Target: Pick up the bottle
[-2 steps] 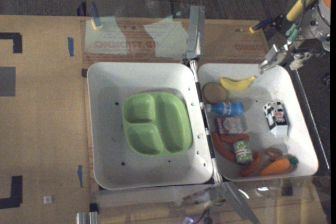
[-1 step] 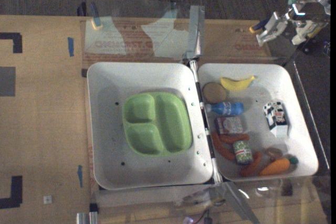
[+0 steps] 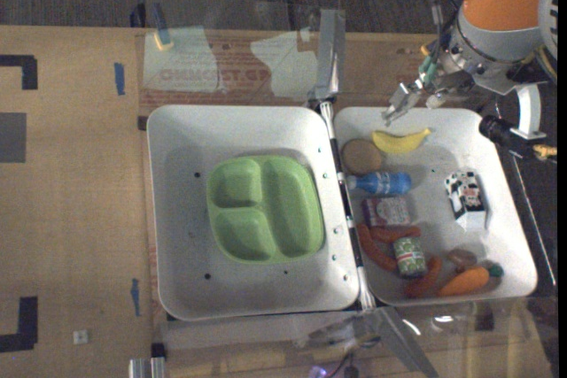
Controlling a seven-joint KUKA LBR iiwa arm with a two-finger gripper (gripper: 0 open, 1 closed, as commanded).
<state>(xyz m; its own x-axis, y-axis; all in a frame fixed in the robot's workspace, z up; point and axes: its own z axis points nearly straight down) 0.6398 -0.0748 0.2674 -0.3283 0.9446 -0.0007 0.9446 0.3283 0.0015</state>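
The bottle (image 3: 379, 183) is located in the right bin (image 3: 514, 217), lying on its side against the bin's left wall, its length running across the bin. All other positions are given relative to the bottle. A brown round item (image 3: 361, 156) is set just above it, touching or nearly touching, and a banana (image 3: 400, 140) lies above and slightly to the right. A small packet (image 3: 388, 211) sits directly below. Further below, a can (image 3: 408, 256) and red sausage-shaped pieces (image 3: 379, 245) are grouped, with a carrot (image 3: 464, 281) lower right. A black-and-white carton (image 3: 466, 195) is placed well apart to the right. The left bin (image 3: 173, 137), holding a green divided tray (image 3: 264, 207), lies to the left.

The claw (image 3: 400, 103) is held above the bottle and the banana, over the far rim of the right bin, and nothing is seen between its fingers. Whether the fingers are apart or together cannot be told at this angle.

The bottle is judged not yet grasped. Because it is crowded by the round item and the packet, a descent with the fingers spanning its narrow width is judged to be required, with contact against neighbours a likely fault
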